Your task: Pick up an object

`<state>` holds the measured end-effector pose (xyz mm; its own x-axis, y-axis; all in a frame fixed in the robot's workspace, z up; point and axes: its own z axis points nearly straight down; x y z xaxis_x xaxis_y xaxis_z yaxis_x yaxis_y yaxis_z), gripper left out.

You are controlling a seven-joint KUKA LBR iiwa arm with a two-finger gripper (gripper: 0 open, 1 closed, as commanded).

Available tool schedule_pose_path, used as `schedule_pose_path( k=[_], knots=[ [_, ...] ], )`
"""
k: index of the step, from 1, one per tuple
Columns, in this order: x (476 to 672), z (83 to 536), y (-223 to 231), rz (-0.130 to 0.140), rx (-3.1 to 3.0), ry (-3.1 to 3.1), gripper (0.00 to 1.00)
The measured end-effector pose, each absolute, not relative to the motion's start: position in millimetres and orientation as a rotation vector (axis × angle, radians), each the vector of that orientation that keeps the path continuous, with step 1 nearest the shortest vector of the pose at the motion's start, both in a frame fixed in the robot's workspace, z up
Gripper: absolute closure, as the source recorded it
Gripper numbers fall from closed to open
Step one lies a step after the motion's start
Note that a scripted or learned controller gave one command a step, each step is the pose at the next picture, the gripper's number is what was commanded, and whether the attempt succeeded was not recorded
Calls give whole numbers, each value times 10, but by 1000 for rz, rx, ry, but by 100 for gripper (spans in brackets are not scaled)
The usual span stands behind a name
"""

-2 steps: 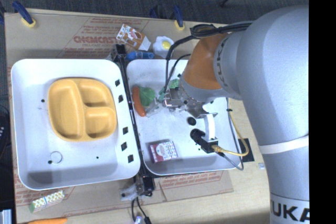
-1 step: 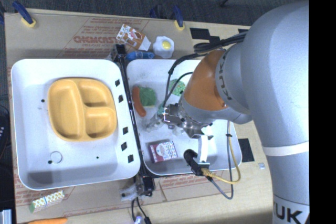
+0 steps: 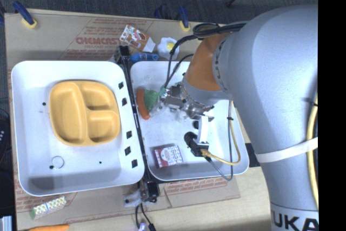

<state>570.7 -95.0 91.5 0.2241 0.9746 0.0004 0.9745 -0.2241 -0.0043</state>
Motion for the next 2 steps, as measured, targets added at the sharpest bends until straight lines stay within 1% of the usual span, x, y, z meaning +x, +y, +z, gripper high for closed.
schedule_pose_path(
  k=[1,2],
  knots=[
    [5872,915,-941,4,-2771,-1473,0],
    [6089,916,-917,4,-2847,-1320,0]
  ],
)
